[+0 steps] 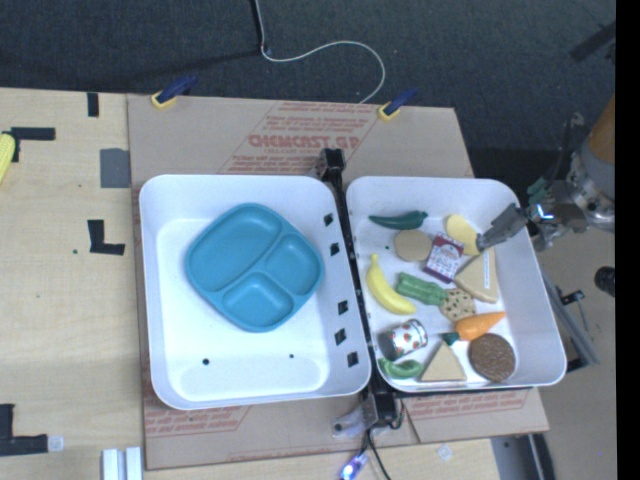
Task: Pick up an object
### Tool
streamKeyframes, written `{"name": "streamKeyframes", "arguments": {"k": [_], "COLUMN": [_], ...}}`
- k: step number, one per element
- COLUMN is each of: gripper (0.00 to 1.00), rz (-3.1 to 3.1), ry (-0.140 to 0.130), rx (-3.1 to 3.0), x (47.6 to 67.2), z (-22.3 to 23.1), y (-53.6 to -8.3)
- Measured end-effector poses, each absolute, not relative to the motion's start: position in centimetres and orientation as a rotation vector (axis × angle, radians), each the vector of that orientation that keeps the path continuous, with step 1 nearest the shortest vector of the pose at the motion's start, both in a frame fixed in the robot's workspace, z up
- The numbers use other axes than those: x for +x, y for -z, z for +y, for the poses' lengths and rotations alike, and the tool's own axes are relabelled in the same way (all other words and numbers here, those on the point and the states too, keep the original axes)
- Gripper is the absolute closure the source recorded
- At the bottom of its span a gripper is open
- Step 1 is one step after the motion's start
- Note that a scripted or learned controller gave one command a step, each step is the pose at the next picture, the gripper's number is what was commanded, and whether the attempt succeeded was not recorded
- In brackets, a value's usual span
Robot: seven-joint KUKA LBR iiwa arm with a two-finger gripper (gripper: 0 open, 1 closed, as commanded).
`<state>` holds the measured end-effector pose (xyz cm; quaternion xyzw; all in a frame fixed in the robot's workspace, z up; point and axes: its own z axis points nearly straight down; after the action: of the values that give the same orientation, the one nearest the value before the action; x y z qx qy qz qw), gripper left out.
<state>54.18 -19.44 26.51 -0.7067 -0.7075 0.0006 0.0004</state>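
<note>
Table (60, 298): pale wood surface, with a brown cardboard sheet (300, 138) laid under both bins.
Left bin (160, 268): shallow white tray at centre-left of the frame; holds a blue divided plate (255, 266) with three compartments, lying flat in the bin's upper middle.
Right bin (545, 318): shallow white tray at centre-right, touching the left bin along a black clipped seam.
Right bin contents, upper part: green chili pepper (398, 220) near the top; tan round piece (410, 245) just below it; yellow lemon-like piece (461, 231) to its right; small purple-and-white packet (443, 259) between them.
Right bin contents, middle: yellow banana (383, 286) at the left side; green pickle-like piece (421, 290) just beside it; pale cheese wedge (482, 279) at the right; speckled cracker (458, 303) and orange carrot (479, 324) below.
Right bin contents, lower part: small can with red and white label (404, 340); green leafy piece (400, 368) at the bottom edge; pale triangular wedge (444, 366); brown round patty (491, 356) at lower right.
Arm: enters from the right edge of the frame, at upper right of the right bin.
Hand (497, 230): over the right bin's upper right area, above the cheese wedge and right of the lemon-like piece; one dark finger is visible slanting down-left; cannot tell whether the fingers are apart or together; nothing is seen between them.
Clamps: yellow-and-blue clips (175, 90) at the cardboard's upper corners.
Cable (320, 50): white, looping across the dark floor at top centre.
</note>
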Motion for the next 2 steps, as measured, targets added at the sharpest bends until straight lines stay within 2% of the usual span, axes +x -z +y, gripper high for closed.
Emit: {"name": "streamKeyframes", "arguments": {"k": [1,2], "gripper": [1.0,1.0], "rz": [-2.224,-2.231], "ry": [-0.002,0.007], "rx": [-2.217,-2.218], "x": [54.2,53.1], "z": [-19.4,-15.4], "y": [-27.5,-35.4]}}
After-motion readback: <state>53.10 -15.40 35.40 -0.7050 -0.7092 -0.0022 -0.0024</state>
